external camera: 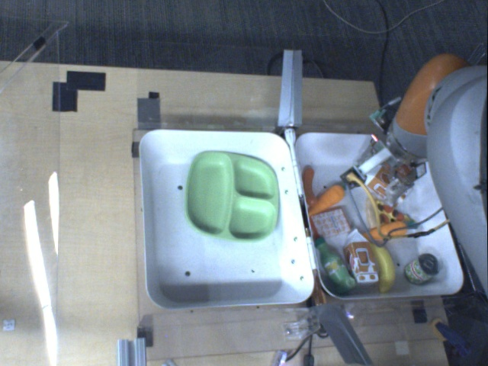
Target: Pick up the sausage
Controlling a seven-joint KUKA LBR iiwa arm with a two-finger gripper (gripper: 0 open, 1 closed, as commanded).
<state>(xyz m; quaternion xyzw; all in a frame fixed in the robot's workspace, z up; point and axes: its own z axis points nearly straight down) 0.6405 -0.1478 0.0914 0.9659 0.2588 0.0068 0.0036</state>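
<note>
One green tray (pixel 231 194), left bin (pixel 156 227)

Free room and obstacles in the two bins.
Left bin (pixel 164 277): open floor on every side of the green tray (pixel 231 194); right bin (pixel 324 147): carrot (pixel 329 198), packet (pixel 330 224), banana (pixel 385 269), can (pixel 422 268) and cables (pixel 396 231) crowd its floor; only its far-left corner lies bare.
</note>
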